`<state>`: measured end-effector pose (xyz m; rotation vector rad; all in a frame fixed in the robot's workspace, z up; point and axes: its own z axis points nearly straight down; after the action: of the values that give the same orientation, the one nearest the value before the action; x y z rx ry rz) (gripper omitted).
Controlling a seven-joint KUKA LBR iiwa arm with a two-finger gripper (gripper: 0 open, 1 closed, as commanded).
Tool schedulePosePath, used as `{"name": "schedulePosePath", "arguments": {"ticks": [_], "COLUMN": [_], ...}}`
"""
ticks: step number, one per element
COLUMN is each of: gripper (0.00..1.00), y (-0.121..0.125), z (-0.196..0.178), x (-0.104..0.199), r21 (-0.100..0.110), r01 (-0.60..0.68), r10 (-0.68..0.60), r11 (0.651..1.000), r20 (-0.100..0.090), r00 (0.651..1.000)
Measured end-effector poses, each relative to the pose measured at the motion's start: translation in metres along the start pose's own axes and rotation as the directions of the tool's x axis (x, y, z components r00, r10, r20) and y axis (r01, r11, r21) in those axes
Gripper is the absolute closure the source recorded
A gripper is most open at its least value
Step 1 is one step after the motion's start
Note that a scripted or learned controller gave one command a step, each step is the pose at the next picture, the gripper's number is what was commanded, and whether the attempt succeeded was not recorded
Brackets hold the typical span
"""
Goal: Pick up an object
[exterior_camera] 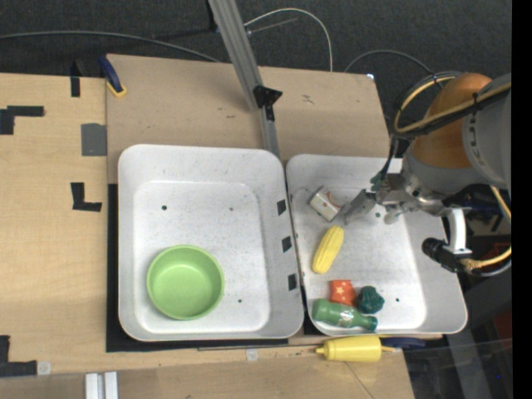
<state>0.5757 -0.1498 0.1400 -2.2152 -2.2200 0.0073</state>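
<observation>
Jaws hang low over the right-hand bin (432, 302), a dark tip slanting down and to the camera's left from the grey arm (490, 140); whether they are released or clenched cannot be told from this angle. Just beyond that tip, on the side away from the arm, lies a small grey-and-white block (323, 204) on the bin floor, very close to the jaws, though contact cannot be made out. A little nearer the camera than the jaws, and slightly to the block's side, a yellow corn cob (327, 249) lies on a slant, apart from the tip. Farther toward the front of the bin, well away from the jaws, three things crowd together: a red piece (342, 290), a dark green lump (370, 300) just beside it, and a green bottle (343, 315) lying on its side against the front wall. Past that wall, outside the bin, a yellow bottle (352, 349) lies on the table (50, 223). Well apart from the jaws, across the divide between the bins, the left-hand bin (199, 160) holds a green bowl (185, 282) standing upright in its front corner. A grey pole (233, 32) slants over the table behind both bins.
</observation>
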Motion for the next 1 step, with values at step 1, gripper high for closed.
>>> {"name": "schedulePosePath", "arguments": {"ticks": [1], "gripper": [0.00], "y": [0.0000], "z": [0.0527], "x": [0.0004], "r21": [-0.006], "r01": [0.000], "r10": [0.000], "r11": [1.000], "r20": [0.003], "r00": [1.000]}}
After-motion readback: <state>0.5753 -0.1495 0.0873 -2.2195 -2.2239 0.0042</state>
